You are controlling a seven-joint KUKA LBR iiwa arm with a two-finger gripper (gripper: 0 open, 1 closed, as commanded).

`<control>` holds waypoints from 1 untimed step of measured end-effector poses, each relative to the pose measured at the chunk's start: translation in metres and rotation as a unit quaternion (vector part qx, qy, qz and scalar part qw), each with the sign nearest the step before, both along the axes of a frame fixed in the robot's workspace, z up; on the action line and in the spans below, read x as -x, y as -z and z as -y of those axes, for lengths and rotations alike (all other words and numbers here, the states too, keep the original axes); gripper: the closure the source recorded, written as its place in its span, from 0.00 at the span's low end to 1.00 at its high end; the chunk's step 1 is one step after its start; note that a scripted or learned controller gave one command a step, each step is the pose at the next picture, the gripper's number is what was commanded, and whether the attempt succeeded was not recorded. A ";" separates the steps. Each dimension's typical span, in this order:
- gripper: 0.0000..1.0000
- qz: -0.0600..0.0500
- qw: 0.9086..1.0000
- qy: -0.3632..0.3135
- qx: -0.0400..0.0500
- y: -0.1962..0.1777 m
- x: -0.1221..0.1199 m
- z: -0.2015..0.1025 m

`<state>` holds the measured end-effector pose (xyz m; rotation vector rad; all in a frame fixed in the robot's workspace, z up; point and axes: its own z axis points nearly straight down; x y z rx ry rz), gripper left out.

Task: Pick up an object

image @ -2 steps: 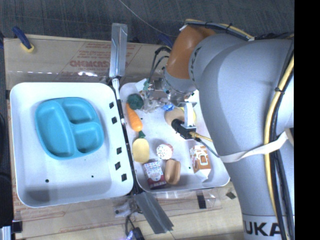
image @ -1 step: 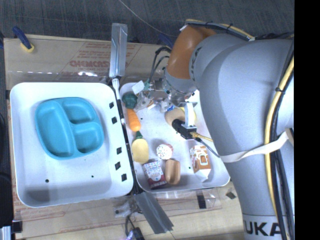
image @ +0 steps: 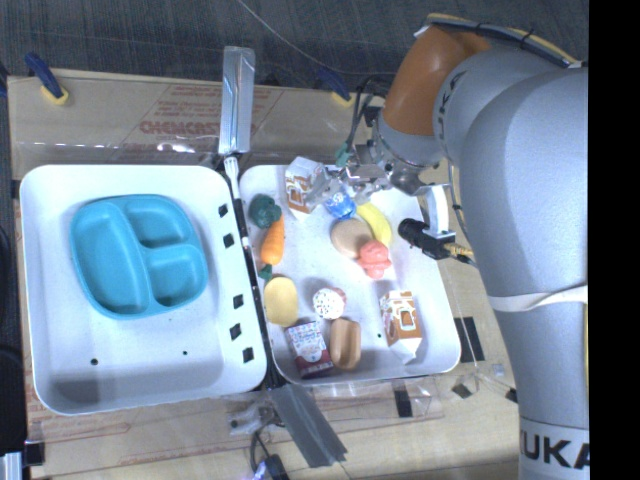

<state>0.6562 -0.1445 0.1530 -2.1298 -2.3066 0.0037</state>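
My gripper (image: 345, 180) hangs over the far end of the right bin (image: 440, 343), under the orange-banded wrist. It sits just above a small blue item (image: 340, 206), with a small white carton (image: 300, 187) to its left and a yellow banana (image: 376, 224) to its right. Whether it touches any of them is hidden by the wrist. Close by lie a tan round bun (image: 349, 236) and a pink piece (image: 374, 258).
The right bin also holds a dark green piece (image: 263, 209), a carrot (image: 271, 241), a yellow lemon (image: 281, 300), a cupcake (image: 328, 302), a hot dog bun (image: 345, 342), a red packet (image: 308, 347) and another carton (image: 400, 318). A blue divided plate (image: 138, 253) lies in the left bin (image: 50, 368).
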 end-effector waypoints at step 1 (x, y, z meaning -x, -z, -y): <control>0.00 -0.004 0.999 -0.042 0.000 0.060 0.001 0.009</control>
